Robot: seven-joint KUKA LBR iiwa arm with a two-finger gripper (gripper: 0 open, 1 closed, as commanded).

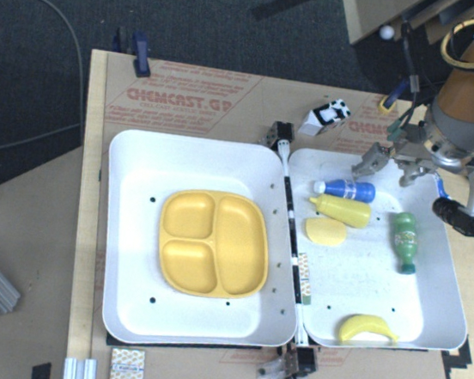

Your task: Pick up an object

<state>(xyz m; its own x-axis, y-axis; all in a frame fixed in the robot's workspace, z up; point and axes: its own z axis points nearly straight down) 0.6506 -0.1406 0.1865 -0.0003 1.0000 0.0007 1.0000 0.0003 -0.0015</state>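
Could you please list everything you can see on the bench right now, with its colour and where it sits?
left bin: 1, white, bench left
divided plate: 1, yellow, in left bin
right bin: 1, white, bench right
blue bottle: 1, blue and white, right bin, far side
yellow bottle: 1, yellow, just nearer than the blue bottle
pale yellow block: 1, right bin, left side
green bottle: 1, green, right bin
banana: 1, yellow, right bin near edge
gripper: 1, grey, above right bin's far edge

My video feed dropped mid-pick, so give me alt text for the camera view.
The gripper hangs open above the far edge of the right bin, holding nothing, near a blue bottle, yellow bottle, pale yellow piece, green bottle and banana. The left bin holds a yellow divided plate.
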